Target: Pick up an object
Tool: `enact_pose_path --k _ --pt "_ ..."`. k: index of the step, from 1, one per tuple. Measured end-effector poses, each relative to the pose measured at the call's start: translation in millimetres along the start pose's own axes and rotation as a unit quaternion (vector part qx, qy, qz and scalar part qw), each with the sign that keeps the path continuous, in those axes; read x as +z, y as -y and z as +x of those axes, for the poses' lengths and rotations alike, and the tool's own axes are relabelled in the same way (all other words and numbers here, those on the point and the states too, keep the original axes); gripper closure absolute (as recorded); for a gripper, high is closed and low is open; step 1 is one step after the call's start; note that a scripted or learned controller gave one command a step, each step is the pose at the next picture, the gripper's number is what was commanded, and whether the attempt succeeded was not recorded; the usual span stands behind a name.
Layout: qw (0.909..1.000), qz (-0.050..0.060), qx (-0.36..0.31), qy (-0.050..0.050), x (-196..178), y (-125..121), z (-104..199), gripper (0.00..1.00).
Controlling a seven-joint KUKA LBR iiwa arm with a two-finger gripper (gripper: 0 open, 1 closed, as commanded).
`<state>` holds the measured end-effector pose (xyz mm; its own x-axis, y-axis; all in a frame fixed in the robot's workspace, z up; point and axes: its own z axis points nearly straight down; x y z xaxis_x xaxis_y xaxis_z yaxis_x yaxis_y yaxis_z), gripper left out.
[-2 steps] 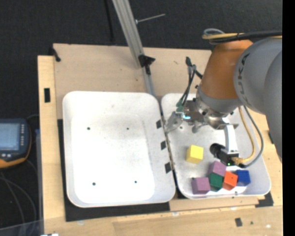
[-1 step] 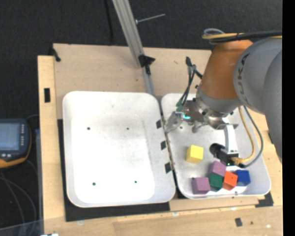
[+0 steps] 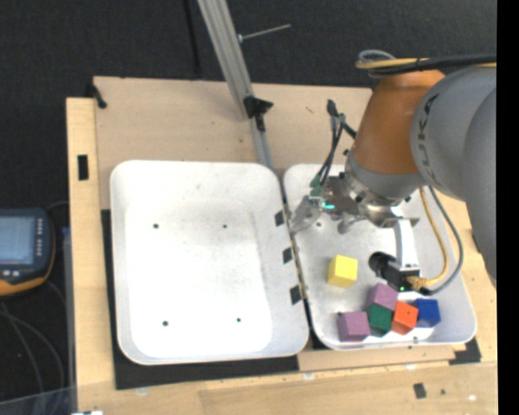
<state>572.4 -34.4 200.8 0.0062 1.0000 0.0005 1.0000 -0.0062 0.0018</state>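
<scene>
My gripper [image 3: 327, 218] hangs over the far left part of the right white bin [image 3: 454, 331], close to the wall shared with the left bin. Its fingers stand open and nothing shows between them. A yellow cube [image 3: 343, 271] lies just below and to the right of it, apart from it. Along the bin's near edge sits a cluster: a purple block [image 3: 353, 325], a mauve block [image 3: 383, 297], a green block [image 3: 379, 319], an orange block [image 3: 405, 316] and a blue block [image 3: 427, 310]. The arm's grey and orange body [image 3: 398, 137] hides the bin's far right part.
The left white bin [image 3: 199, 169] lies beside the right one. A slanted metal pole [image 3: 229, 54] reaches down to the gap between the bins. A black part with cables [image 3: 387, 266] hangs off the arm near the blocks. A handheld screen [image 3: 13, 245] sits off the bench's left.
</scene>
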Motion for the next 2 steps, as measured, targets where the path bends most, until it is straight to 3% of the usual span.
enact_pose_path --k 2 --pt "1.0000 0.000 0.001 0.000 0.0 -0.1 0.3 0.00"
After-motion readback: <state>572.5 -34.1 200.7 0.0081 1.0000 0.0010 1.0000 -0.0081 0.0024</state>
